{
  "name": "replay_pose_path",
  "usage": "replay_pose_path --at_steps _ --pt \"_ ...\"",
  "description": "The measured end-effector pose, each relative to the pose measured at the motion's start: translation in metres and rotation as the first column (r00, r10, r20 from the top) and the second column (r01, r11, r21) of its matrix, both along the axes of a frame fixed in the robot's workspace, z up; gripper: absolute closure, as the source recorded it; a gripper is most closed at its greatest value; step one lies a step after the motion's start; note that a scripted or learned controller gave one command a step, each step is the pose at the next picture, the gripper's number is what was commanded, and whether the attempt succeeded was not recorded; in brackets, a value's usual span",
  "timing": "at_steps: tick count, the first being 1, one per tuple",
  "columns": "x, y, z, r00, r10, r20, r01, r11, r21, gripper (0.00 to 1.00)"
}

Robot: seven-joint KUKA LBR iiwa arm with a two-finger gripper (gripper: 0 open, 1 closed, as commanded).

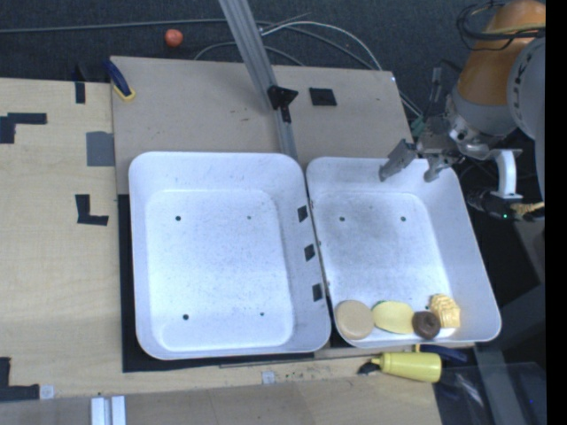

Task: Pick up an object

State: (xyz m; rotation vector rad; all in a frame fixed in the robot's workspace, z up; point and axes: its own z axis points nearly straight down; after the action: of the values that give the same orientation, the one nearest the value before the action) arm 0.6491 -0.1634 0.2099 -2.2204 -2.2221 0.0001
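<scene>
My gripper [415, 168] hangs over the far right corner of the right bin [390, 237], its two fingers spread apart with nothing between them. At the near edge of that bin lie a tan round disc [353, 320], a yellow oval piece [391, 316], a small dark brown round object [426, 325] and a golden lumpy object [445, 310]. These objects sit close together in a row, far from the gripper.
The left bin [217, 255] lies beside the right one. A yellow-handled tool [410, 366] rests on the bench just in front of the right bin. A slanted metal pole [252, 51] rises behind the bins. A small red ball [174, 36] lies at the far back.
</scene>
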Motion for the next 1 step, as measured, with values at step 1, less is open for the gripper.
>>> replay_pose_path --at_steps 1 --pt "-0.009 0.023 -0.0481 1.0 0.001 -0.004 -0.001 1.0 0.001 0.0"
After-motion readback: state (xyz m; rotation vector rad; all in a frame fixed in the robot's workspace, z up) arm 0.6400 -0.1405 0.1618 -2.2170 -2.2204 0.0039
